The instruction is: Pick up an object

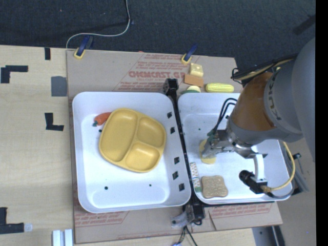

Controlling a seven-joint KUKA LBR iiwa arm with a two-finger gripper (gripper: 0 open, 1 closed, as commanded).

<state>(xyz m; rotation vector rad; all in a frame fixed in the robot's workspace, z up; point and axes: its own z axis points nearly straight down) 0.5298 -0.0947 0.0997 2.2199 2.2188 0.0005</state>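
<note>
Yellowish object (208, 157) lies in the right bin (197, 118), toward its left side, directly under the gripper (211, 146); you can see the tool head sitting right over it, though whether it touches or grips the piece cannot be told from this angle. You cannot tell whether the jaws stand apart or together. Just below that in the same bin rests a tan, cracker-like slab (214, 186), near the front wall. In the left bin (84, 152) you have a yellow divided tray (132, 139) lying slightly turned, with an orange-red item (102, 118) peeking out at its upper-left edge. Behind the bins, on the cardboard, sit a tan block (194, 76), a pale round piece (192, 89) and a corn cob (219, 87). The arm (269, 109) comes in from the right, its orange band above the wrist, bent down over the right bin.
</note>
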